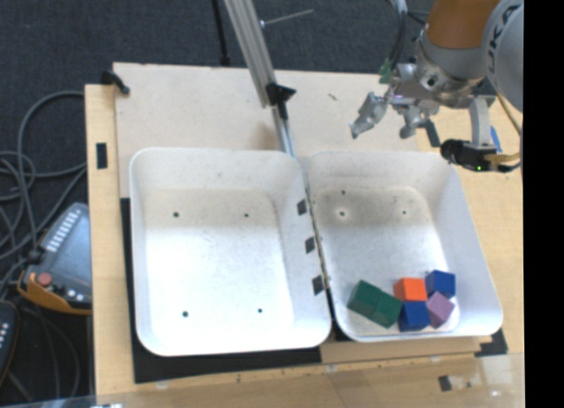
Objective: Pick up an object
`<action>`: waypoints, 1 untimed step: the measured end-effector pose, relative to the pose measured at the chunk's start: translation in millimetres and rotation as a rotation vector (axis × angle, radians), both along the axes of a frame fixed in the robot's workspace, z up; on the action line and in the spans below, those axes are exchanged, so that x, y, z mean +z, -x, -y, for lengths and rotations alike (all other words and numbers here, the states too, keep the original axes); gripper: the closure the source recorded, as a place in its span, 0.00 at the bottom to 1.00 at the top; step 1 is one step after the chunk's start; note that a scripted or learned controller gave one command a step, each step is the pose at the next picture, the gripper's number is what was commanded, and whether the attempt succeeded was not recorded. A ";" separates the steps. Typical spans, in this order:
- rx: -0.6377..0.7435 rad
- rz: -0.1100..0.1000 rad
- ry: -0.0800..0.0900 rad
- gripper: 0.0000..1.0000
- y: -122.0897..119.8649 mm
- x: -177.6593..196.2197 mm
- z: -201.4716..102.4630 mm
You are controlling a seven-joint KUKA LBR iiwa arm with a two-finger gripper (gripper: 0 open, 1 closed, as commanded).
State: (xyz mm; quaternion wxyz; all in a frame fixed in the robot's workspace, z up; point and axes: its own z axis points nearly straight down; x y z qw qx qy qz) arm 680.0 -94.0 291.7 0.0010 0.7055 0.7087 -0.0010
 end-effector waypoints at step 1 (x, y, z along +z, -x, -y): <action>0.001 0.001 -0.003 0.00 35.2 5.0 -48.8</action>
